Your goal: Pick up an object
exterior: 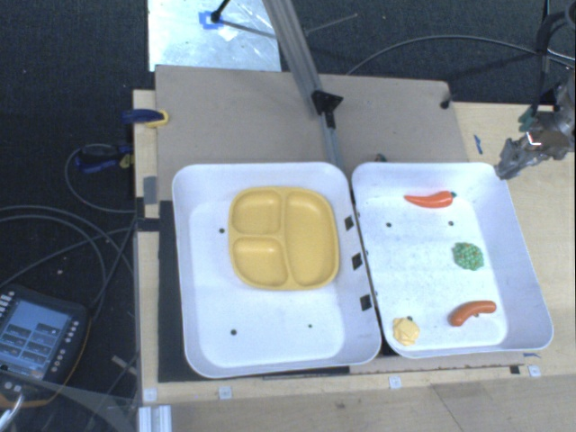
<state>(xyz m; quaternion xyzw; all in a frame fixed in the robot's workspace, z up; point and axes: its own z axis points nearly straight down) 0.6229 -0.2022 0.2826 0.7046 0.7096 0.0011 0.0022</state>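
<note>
Nearest you, in the right bin's (pixel 517 241) front-left corner, sits a small yellow toy (pixel 406 331), close against the wall. Just along the front edge lies an orange sausage-shaped piece (pixel 472 311), near the front-right corner. Behind it, toward the bin's right wall, rests a green bumpy piece (pixel 467 256), and near the back edge lies a red-orange chili pepper (pixel 430 200), stretched roughly parallel to that edge. All four lie well apart from each other, which gives you room to come down on any one without bumping its neighbours.

In the left bin (pixel 193 277), a yellow divided plate (pixel 283 238) lies flat around the middle, nothing on it.

Your end effector (pixel 517 158) hangs outside the right bin, just beyond its back-right corner, over the bare desk (pixel 387 120). It is too small and blurred for you to tell whether its fingers are spread or pressed together, and nothing shows between them. Judging from this, the pick has not begun; the chili pepper is the closest candidate, though its nearness to the back wall may crowd the approach.
</note>
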